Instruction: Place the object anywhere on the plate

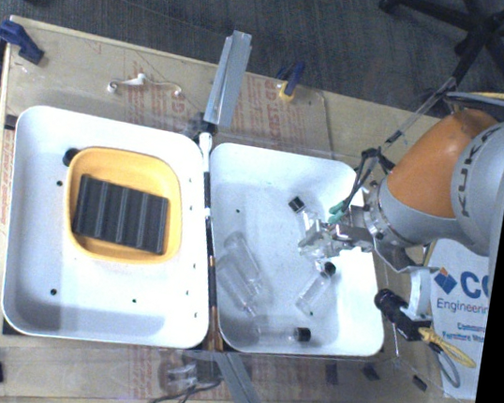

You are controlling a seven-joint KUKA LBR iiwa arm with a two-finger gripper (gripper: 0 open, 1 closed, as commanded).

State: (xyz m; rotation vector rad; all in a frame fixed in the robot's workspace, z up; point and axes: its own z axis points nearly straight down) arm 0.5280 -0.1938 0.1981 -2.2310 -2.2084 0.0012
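Note:
A yellow plate with rounded corners lies in the left bin. A dark grey ridged block rests flat on the plate's middle. My gripper hangs over the right part of the right bin, far from the plate. It hovers among clear plastic pieces, and nothing shows plainly in its grasp. The grey arm with its orange band reaches in from the right.
The right bin holds a clear plastic piece, a clear tube and small black caps. A metal bar stands behind the bins' divide. Pliers and a printed sheet lie at the right.

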